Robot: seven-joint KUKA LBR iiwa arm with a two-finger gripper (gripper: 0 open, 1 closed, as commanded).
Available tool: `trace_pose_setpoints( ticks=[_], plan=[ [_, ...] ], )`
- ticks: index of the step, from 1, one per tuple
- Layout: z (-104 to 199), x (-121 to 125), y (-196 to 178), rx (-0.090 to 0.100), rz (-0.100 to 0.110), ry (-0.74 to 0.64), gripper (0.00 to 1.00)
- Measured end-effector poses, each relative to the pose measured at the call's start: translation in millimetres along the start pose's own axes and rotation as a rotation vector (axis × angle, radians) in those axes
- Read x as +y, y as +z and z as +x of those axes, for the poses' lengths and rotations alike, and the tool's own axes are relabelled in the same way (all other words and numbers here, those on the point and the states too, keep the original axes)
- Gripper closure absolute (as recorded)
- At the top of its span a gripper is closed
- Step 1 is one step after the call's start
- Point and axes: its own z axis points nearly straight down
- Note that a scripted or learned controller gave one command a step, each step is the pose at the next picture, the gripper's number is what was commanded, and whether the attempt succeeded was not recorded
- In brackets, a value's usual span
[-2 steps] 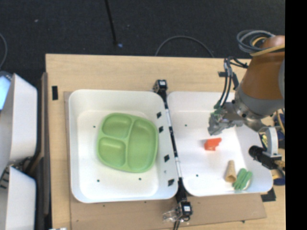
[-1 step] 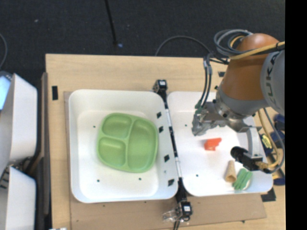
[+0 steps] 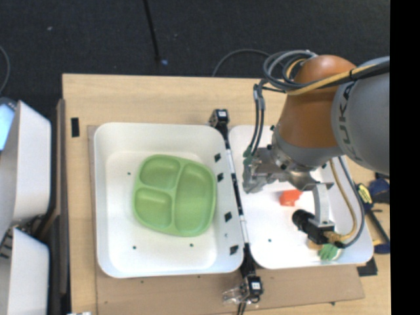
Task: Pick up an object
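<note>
Green divided plate (image 3: 175, 194) in left bin (image 3: 105, 241); hand (image 3: 254, 179) over right bin (image 3: 275, 254), orange block (image 3: 289, 197) near.

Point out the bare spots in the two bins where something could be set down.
Left bin: bare white floor rings the green plate, widest along the view's bottom wall and the left wall. Right bin: one bare patch in its bottom-left corner, beside the divider. The rest is crowded by the arm, the pincer and an orange object.
</note>
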Motion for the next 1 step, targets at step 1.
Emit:
trace_pose_setpoints(
  ticks=[1],
  plan=[
    [47.8,-10.1,-1.7,0.001,0.001,-0.001,1.0]
  ],
)
